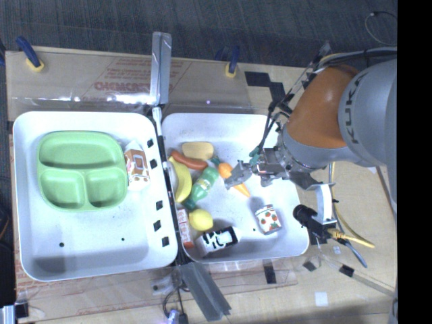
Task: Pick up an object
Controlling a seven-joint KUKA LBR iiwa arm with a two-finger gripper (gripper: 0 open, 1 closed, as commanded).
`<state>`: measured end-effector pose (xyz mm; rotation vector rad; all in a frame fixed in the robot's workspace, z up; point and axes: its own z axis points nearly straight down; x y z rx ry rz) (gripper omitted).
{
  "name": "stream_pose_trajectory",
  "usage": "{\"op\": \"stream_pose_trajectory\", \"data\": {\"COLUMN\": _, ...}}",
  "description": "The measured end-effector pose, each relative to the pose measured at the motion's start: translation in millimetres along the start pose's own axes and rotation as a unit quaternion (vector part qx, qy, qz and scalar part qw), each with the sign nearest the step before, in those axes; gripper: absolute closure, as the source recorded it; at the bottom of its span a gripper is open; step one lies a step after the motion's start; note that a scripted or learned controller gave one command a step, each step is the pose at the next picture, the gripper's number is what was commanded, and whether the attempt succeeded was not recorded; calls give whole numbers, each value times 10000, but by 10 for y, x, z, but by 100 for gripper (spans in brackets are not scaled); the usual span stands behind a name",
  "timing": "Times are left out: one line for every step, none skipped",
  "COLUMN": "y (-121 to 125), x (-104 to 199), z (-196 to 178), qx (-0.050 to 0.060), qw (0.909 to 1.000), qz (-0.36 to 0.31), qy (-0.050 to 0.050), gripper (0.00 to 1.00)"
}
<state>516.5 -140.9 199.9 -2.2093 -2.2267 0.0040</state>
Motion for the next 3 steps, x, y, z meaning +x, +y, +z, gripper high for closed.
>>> {"op": "stream_pose_trajectory", "data": {"y": 487, "x": -330, "z": 1083, "qx": -15, "qw": 9995, "qz": 304, "qy": -8, "gripper": 0}}
{"op": "stream_pose_trajectory", "data": {"y": 487, "x": -329, "z": 992, "qx": -5, "qw": 9996, "qz": 291, "qy": -6, "gripper": 100}}
{"op": "stream_pose_trajectory", "data": {"y": 521, "x": -72, "z": -197, "qx": -12, "qw": 9984, "qz": 572, "qy": -2, "gripper": 100}}
